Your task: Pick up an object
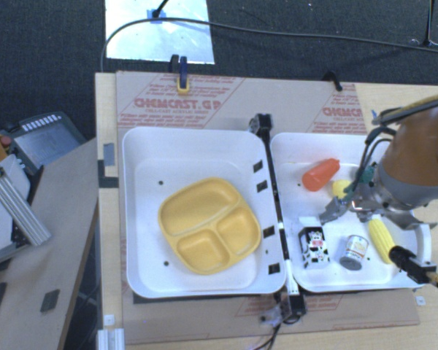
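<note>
The gripper [334, 211] hovers over the right bin [292, 159], just below the orange carrot [320, 173]; I cannot tell its spread.

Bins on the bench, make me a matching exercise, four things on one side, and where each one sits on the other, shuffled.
Things:
1. yellow divided tray
2. orange carrot
3. small can
4. cow toy

Places:
A. right bin, far part near the top wall
B. left bin, middle
C. right bin, near part, just right of the divider
D. right bin, near part, between the cow toy and the corn cob

Pairs: 1-B, 2-A, 3-D, 4-C
</note>
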`<state>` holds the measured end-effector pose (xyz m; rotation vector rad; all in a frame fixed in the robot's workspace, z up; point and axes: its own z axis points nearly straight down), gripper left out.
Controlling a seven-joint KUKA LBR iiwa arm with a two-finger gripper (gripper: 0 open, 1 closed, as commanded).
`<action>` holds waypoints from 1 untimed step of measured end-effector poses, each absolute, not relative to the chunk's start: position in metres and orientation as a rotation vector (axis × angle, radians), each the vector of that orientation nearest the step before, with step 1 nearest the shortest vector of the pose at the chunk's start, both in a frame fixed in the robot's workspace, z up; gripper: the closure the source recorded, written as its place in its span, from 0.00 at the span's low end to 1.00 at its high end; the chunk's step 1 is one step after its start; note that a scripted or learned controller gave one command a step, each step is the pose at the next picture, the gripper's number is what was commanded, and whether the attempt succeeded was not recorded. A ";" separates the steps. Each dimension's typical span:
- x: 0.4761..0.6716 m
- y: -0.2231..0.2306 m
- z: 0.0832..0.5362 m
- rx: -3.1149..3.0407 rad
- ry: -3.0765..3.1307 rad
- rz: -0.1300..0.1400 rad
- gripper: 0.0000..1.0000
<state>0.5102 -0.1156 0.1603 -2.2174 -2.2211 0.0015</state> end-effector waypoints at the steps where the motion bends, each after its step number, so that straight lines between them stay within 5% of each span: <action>1: 0.512 -0.121 0.119 -2.222 -2.222 -0.003 0.00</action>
